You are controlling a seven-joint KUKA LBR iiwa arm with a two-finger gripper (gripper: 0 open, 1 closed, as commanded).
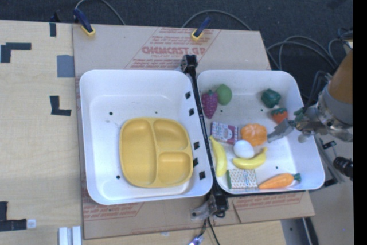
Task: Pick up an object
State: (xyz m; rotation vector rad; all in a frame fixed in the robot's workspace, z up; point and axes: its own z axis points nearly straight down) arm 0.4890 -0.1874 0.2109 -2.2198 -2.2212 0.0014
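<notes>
Arm: I see the grey arm with its orange band (346, 80) reaching in over the right rim of the right-hand shallow white bin (289, 81).
Gripper: my two-finger gripper (279, 132) hangs over the right half of that bin, fingers pointing left towards the orange; from this angle I cannot tell how far apart they stand, and I see nothing between them.
Nearest object: the round orange fruit (253, 134) lies mid-bin, just beside the fingertips.
Around it: a white egg (243, 149) sits just below the orange, with a curved yellow banana (250, 161) under the egg and a second yellow banana (219, 156) along the left wall.
Front edge: an orange carrot with a green top (278, 181) and a small printed box (242, 179) lie by the front rim.
Back edge: purple grapes (209, 104), a green pear (223, 94) and a dark green pepper (270, 97) sit near the back rim; a small red-orange piece (279, 115) lies below the pepper.
Centre: a pink-and-white carton (225, 132) rests left of the orange.
Left bin: the left-hand white bin (92, 123) carries a yellow sectioned plastic plate (155, 152).
</notes>
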